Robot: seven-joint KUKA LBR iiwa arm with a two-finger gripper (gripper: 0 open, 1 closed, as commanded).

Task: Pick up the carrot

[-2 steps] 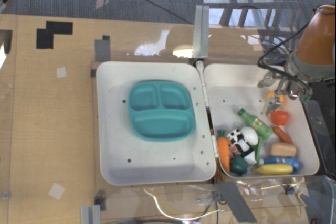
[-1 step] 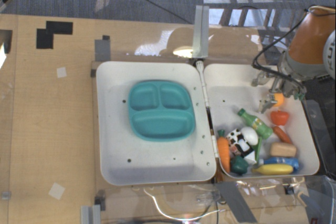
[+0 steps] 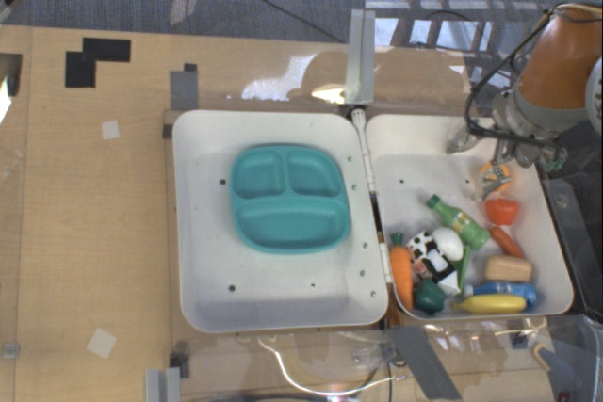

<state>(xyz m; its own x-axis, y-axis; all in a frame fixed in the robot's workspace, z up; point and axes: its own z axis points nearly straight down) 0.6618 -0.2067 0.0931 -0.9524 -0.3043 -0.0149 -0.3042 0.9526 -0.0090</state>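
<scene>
The carrot (image 3: 401,275) is orange with a small green top. It lies lengthwise against the left wall of the right bin (image 3: 415,160), near that bin's front corner. My gripper (image 3: 493,168) hangs over the right bin's far right part, just above a red tomato-like toy (image 3: 501,211). It is well away from the carrot, up and to the right of it. A small orange-yellow patch shows at the gripper's tip; I cannot make out what it is.
Crowded next to the carrot are a black-and-white cow toy (image 3: 439,249), a green bottle (image 3: 459,221) and a dark green piece (image 3: 429,297). A yellow banana (image 3: 490,303), a tan bread piece (image 3: 509,269) and a red-orange stick (image 3: 507,241) lie front right. The left bin (image 3: 203,297) holds a teal divided plate (image 3: 288,197).
</scene>
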